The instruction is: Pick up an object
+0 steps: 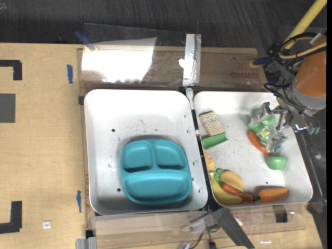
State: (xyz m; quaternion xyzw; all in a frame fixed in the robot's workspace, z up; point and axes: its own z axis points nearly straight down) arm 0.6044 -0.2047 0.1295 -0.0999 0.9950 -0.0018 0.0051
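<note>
My gripper [269,126] hangs low over the upper right part of the right bin [236,154], below the orange band of the arm [313,77]. Right under it lie a light green toy [262,123] and an orange-red carrot-like piece [256,140]; the metal of the gripper overlaps both, and whether it touches them is unclear. A green round piece [277,162] rests just below the gripper. Further left are a patterned block [210,121] and a green bar [214,140].
Yellow banana-like toys with a red piece [229,184] and an orange carrot [273,193] lie along the right bin's front edge. The left bin [104,113] holds a teal divided plate [155,171]. Cables [290,45] hang behind the arm at upper right.
</note>
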